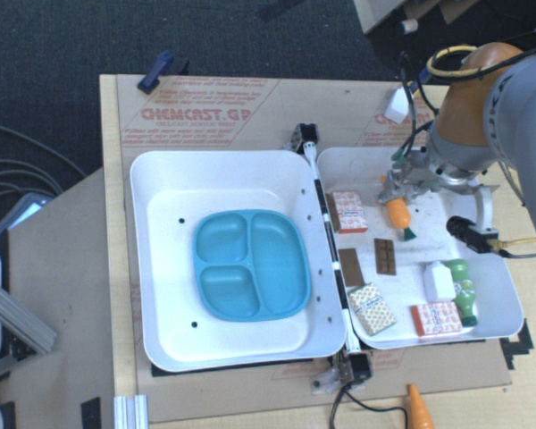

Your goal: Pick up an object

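Down at the front edge of the bench lay a small orange thing (415, 407), far from the gripper (400, 186). The gripper hung over the back part of the right bin (357, 168), and it was not clear whether it was open or closed. Right under its tip, maybe touching it, lay a toy carrot (396, 213). The carrot was orange, with a green end that pointed away from the gripper, toward the front. Just beside the gripper, on the side of the left bin, lay a red and white box (348, 211). A bit more to the front than the carrot lay a brown bar (385, 256), and a second brown bar (349, 267) lay by the bin wall. Farther still from the gripper, along the front of the same bin, were a checked box (372, 308), a red box (436, 317) and a green and white bottle (460, 286). Well away from the gripper, the left bin (161, 239) held a blue plate (250, 264) with three parts.
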